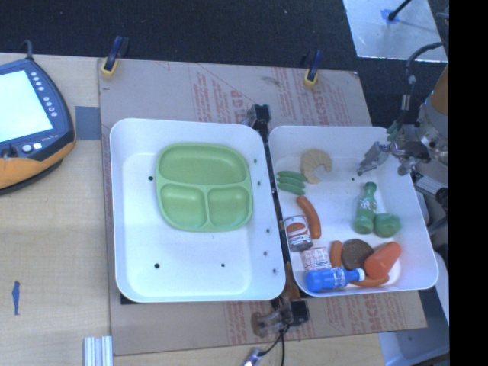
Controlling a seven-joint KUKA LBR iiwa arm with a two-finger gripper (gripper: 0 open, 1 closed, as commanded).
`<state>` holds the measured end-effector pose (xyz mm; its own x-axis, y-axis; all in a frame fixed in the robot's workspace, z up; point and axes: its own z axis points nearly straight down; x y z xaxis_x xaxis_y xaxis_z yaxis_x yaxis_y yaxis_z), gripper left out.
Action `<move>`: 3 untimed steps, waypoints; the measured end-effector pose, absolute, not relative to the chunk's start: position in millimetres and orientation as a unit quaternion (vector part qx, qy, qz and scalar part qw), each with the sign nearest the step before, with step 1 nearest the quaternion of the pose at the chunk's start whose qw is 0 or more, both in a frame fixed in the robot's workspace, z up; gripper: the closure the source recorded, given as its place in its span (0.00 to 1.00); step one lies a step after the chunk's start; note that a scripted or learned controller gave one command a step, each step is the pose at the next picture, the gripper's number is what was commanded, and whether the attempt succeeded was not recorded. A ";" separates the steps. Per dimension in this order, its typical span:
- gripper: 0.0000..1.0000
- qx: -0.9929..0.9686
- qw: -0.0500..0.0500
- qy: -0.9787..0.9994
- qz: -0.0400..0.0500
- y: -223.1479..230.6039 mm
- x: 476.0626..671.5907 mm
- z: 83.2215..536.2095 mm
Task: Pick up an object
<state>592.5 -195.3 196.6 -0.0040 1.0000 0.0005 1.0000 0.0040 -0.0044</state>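
Cookie (315, 164): tan, bite-shaped notch — flat near the right bin's far edge.
Beans (290, 181): green pods by the bin's left wall.
Sausage (309, 216): orange-red, lying slantwise, mid-left.
Green bottle (367, 207): on its side, cap toward the far edge, beside a green block (387, 224).
Cans (296, 232): two, along the left wall.
Blue bottle (332, 279): lying along the near edge.
Brown disc (356, 253): touching a red pepper (383, 258) — near right corner.

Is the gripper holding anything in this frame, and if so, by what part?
Nothing is held. The gripper hangs over the right bin's upper right corner with nothing between its fingers; the green bottle lies below it.
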 end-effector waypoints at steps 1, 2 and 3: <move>0.00 -0.705 0.002 -0.709 0.002 -135.5 609.7 156.1; 0.00 -0.705 0.001 -0.709 0.002 -92.5 540.5 125.4; 0.00 -0.704 0.001 -0.710 0.002 -100.8 584.5 91.2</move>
